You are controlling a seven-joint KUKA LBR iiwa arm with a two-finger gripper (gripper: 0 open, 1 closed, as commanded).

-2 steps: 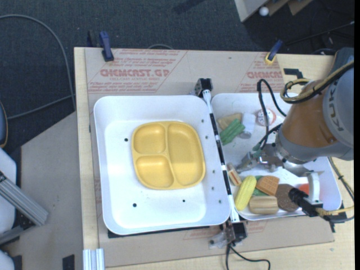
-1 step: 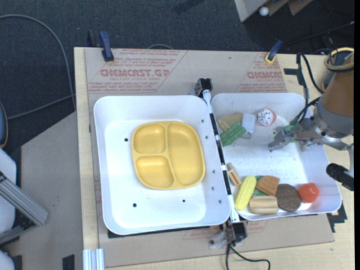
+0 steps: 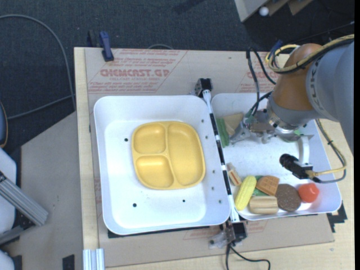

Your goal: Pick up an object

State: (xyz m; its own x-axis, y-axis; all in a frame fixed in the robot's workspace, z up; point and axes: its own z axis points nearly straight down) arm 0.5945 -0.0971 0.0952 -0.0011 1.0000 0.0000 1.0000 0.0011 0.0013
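Toy food lies along the near end of the right bin (image 3: 332, 198): a corn cob (image 3: 245, 193), a slice of toast (image 3: 268, 184), a brown disc (image 3: 288, 197), a red tomato (image 3: 308, 193) and a pale roll (image 3: 263, 206), packed so that they touch. A green piece (image 3: 223, 133) lies apart from them at the far left of that bin, against the wall shared with the left bin (image 3: 107, 151), which holds a yellow plate (image 3: 169, 153). The gripper (image 3: 243, 133) sits low in the far left part of the right bin, just right of the green piece and well apart from the pile. Whether it is spread or closed cannot be told from this angle, and nothing shows as held. The green piece looks like the likeliest target, since it lies immediately left of the gripper with its long axis running far to near along the wall. That closeness to the wall probably leaves little room on its left side, so a grasp may slip or push it instead.
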